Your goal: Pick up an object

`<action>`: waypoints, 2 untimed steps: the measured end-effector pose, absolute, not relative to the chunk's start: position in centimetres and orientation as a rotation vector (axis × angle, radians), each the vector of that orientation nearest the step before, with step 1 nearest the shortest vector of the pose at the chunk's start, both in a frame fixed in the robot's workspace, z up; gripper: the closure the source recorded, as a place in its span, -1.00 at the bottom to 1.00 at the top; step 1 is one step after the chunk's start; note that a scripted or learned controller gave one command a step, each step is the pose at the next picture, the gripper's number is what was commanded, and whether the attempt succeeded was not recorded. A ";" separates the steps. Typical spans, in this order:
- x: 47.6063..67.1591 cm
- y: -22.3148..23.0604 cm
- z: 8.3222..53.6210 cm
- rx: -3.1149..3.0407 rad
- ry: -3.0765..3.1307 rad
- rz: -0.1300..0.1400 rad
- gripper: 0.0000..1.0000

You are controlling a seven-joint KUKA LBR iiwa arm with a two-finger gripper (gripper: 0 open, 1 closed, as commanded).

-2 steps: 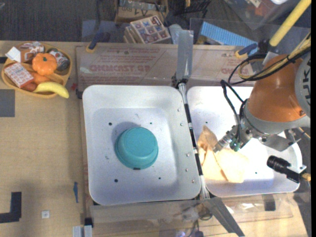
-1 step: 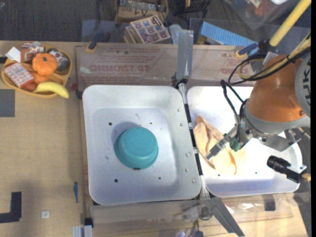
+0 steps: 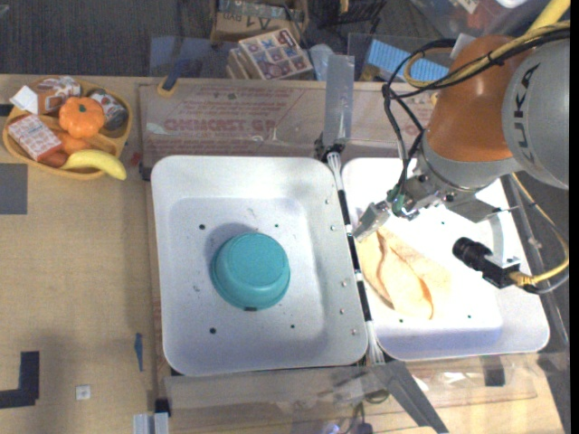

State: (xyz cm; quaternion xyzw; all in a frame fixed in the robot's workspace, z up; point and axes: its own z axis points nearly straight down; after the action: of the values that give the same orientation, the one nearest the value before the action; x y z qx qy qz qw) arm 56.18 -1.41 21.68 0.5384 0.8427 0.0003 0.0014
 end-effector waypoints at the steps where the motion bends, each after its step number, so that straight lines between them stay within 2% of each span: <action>1: 56.8 -11.1 13.8 1.750 2.608 0.000 -1.00; 2: 59.5 -13.6 9.5 1.738 2.607 0.005 -1.00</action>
State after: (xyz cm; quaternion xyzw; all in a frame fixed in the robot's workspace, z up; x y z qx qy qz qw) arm 59.52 -13.55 9.48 0.5547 0.8320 0.0015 0.0041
